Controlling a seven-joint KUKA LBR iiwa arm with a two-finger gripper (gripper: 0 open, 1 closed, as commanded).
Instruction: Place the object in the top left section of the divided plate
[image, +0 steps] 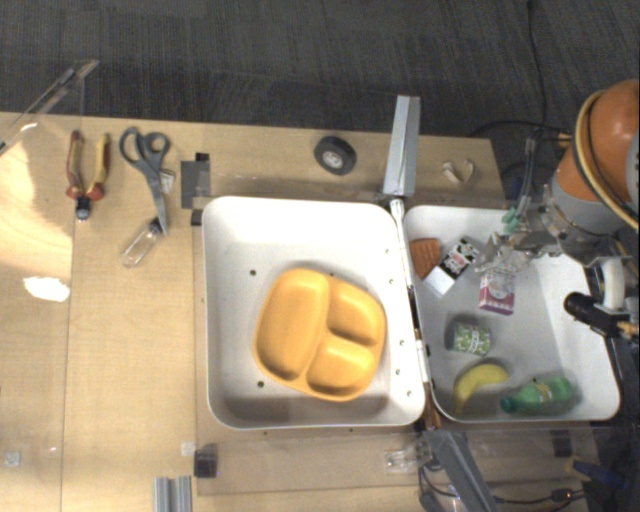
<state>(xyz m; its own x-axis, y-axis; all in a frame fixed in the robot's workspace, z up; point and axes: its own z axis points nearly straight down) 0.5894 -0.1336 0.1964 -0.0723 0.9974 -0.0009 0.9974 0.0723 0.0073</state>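
Note:
The yellow divided plate lies in the left white bin, with three sections showing. My gripper hangs over the upper part of the right bin, at the end of the grey arm with its orange band. A pink-and-white carton lies just below and to the left of the gripper. Whether the two touch is unclear. Other things lie in the same bin: a brown object, a small black-and-white box, a green-and-white can, a yellow banana and a green object.
A metal divider bar stands between the bins at the back. On the bench to the left lie scissors, red-handled pliers and a roll of black tape. A black arm part overhangs the right bin's right side.

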